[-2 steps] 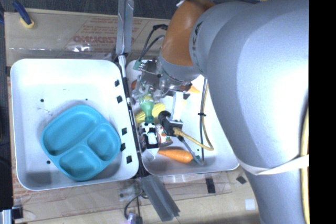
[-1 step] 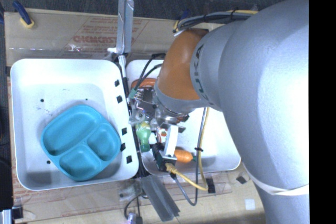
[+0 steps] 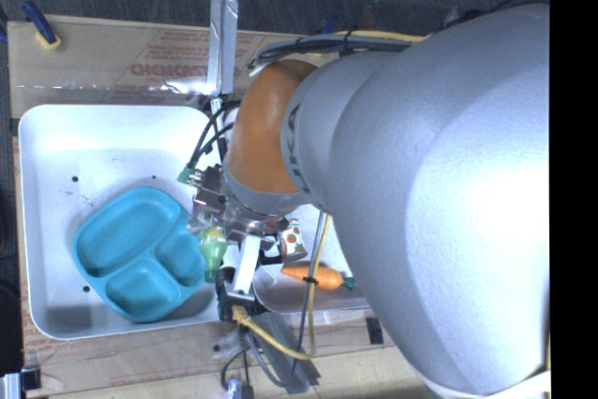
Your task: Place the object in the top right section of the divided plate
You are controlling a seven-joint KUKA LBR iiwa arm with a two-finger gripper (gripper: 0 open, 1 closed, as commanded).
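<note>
A blue divided plate (image 3: 131, 238) lies in the left white bin (image 3: 56, 145), toward its lower middle. It has one large section on the upper left and two smaller ones on the right and bottom. My gripper (image 3: 222, 248) hangs at the plate's right edge, below the orange wrist band (image 3: 262, 135). A small light-green object (image 3: 213, 249) sits right at the gripper's tip, over the plate's right rim. The wrist hides how the gripper meets it.
The grey arm (image 3: 420, 201) covers most of the right bin. An orange carrot (image 3: 316, 277) and a small red-and-white item (image 3: 293, 241) lie in that bin beside the wrist. A metal post (image 3: 223, 47) stands at the back between the bins.
</note>
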